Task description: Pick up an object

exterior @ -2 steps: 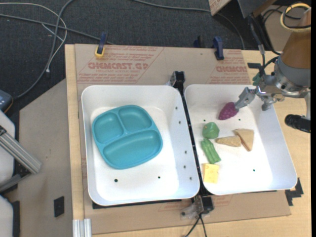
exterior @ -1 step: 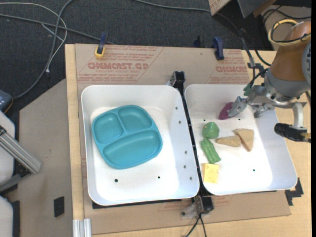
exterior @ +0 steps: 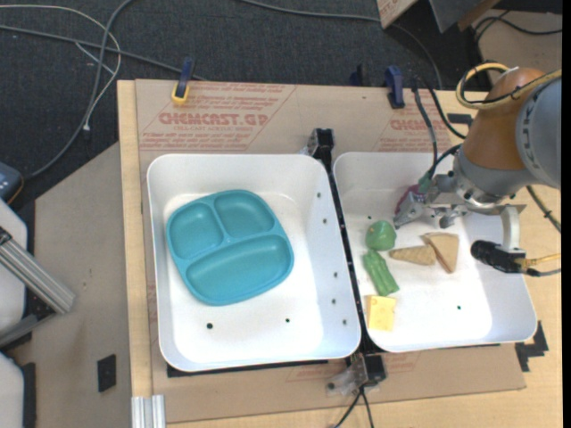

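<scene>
Small toy foods lie in the right white bin (exterior: 508, 324): a round green piece (exterior: 381, 234), a long green pod (exterior: 381, 273), a tan wedge (exterior: 442, 250), a tan cone (exterior: 412, 255) and a yellow square (exterior: 381, 312). The gripper (exterior: 417, 205) hovers at their one o'clock; whether it is gripping anything cannot be told. A teal divided plate (exterior: 230, 245) fills the left bin (exterior: 169, 181).

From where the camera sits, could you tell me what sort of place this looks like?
Most likely a robotics lab bench set up for grasping trials: two white bins clamped to a cardboard-covered bench, toy food such as a green pepper and a blue divided plate, and loose cables on dark carpet.
</scene>
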`<state>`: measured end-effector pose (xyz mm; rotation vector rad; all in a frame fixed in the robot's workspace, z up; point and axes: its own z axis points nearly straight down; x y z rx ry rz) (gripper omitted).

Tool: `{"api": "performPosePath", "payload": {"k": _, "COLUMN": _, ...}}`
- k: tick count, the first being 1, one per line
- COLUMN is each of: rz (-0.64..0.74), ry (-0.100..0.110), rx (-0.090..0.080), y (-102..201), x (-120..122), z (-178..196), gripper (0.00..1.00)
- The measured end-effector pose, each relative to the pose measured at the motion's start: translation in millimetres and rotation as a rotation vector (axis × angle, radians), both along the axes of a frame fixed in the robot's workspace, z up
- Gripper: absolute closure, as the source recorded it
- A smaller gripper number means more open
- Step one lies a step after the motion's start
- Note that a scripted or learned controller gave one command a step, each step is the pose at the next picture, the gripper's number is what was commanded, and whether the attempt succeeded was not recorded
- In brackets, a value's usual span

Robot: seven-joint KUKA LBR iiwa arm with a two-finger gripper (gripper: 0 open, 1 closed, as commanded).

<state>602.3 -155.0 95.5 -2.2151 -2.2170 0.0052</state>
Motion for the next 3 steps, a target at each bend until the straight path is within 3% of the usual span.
{"api": "performPosePath", "payload": {"k": 1, "rz": -0.001, "ry": -0.009, "rx": -0.002, "y": -1.0, "x": 2.6, "z": 15.4, "gripper": 1.00}}
{"api": "performPosePath", "payload": {"k": 3, "rz": 0.000, "ry": -0.013, "rx": -0.004, "y": -3.7, "x": 0.6, "z": 113.9, "gripper": 1.00}}
